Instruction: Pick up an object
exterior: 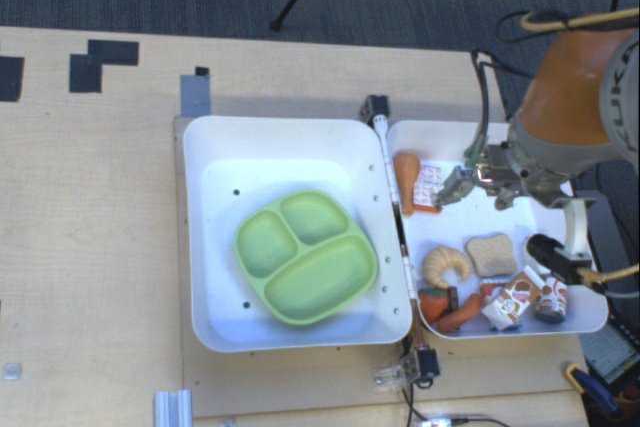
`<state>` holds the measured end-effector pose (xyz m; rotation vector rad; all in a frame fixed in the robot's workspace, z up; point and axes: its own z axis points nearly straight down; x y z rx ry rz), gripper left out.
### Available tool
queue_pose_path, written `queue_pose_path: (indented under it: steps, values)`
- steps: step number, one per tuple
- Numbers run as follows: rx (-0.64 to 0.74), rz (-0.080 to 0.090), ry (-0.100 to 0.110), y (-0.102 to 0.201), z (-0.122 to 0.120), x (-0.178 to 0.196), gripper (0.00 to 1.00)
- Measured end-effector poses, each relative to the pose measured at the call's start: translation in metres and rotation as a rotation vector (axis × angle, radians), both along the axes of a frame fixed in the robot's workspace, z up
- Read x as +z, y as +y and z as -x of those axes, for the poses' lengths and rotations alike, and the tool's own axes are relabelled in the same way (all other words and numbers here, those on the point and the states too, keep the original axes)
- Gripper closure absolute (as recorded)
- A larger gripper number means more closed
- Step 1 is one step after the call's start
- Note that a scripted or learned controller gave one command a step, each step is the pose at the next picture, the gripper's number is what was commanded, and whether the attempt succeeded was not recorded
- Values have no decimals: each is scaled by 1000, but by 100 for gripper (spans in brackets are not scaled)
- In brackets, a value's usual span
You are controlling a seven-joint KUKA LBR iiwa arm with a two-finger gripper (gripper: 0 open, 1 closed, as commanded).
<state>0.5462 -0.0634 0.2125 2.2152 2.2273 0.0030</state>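
Pincer [470,177] over the right bin [590,320]
Its fingers' state cannot be told. Below lie a carrot [405,177], croissant [447,265], bread slice [490,254] and small carton [508,303], whose print is unreadable.

The pale matt wooden bench [90,245] bears two smooth, slightly glossy white plastic bins [215,315], one holding a matt green three-compartment plastic plate [305,257], the other a rough-looking brown bread slice [490,255] and a glossy orange carrot [406,173].
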Motion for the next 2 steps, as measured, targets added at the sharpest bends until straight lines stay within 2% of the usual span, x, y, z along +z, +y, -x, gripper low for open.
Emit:
queue_pose_path:
  steps: [1, 2]
  values:
    - [-4, 3, -1, -107, 6, -114, 0]
    - [-2, 1, -6, -106, 4, -103, 100]
